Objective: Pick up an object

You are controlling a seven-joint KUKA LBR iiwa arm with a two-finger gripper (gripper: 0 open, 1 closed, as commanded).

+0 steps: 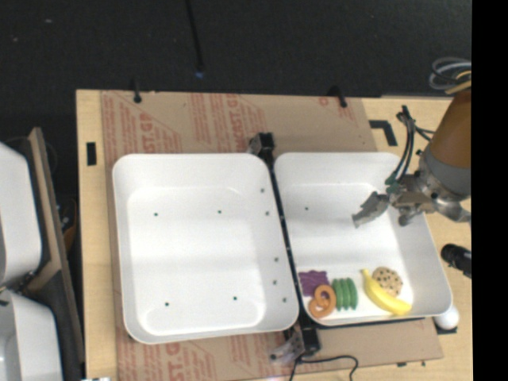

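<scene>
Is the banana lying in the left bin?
No, the banana lies in the right bin, near its front edge beside the cookie.

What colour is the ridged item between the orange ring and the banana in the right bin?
Green, clearest in the camera view.

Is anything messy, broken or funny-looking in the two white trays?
Nothing looks spilled or broken. The toys all huddle along the near edge of the right bin: a purple piece, an orange ring, a green piece, a banana and a cookie. The gripper hovers above them.
</scene>
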